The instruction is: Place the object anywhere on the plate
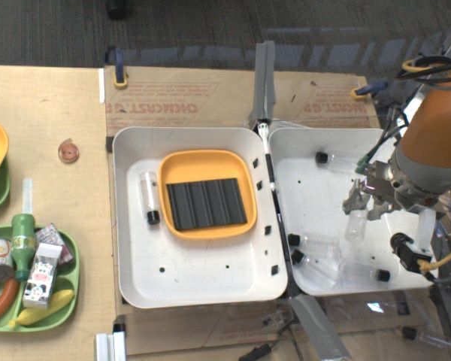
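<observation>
An orange plate (170, 173) lies in the left bin (135, 262), with a dark ridged slab (207, 204) flat on it. A clear vial with a black cap (149, 195) lies just left of the plate. My gripper (365, 204) hangs over the middle of the right bin (301, 171), reaching in from the right. A clear, glassy vial (355, 229) shows directly under it. Whether that vial is held or lying on the bin floor is not discernible.
More clear vials with black caps lie in the right bin: one near the front left (319, 259), caps at the back (321, 157) and front right (382, 275). A green tray of toy food (60, 299) sits on the bench at the far left.
</observation>
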